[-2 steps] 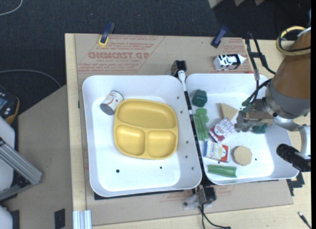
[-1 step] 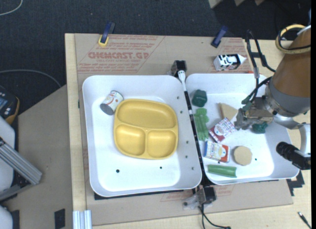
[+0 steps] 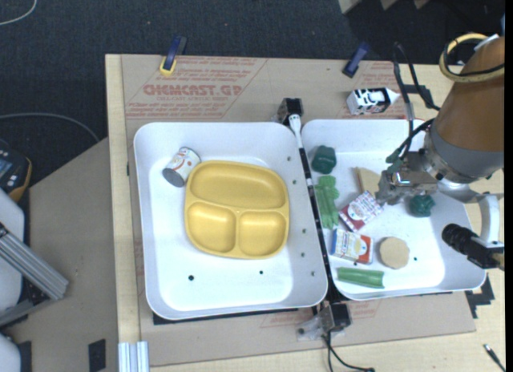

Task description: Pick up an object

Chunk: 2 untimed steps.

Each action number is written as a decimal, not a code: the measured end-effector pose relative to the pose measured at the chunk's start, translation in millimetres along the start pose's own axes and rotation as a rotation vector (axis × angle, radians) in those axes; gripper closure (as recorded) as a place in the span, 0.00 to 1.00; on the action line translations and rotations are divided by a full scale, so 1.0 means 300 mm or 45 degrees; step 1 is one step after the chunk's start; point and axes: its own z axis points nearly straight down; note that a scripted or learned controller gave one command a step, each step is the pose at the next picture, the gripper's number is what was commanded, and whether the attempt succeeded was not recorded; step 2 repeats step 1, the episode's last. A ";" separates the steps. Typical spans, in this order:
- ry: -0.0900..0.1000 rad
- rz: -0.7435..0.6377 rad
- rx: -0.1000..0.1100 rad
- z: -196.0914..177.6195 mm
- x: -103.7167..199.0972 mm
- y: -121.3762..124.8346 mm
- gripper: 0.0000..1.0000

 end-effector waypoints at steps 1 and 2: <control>0.002 0.003 0.004 -0.006 0.001 -0.022 1.00; 0.002 0.003 0.004 -0.006 0.001 -0.022 1.00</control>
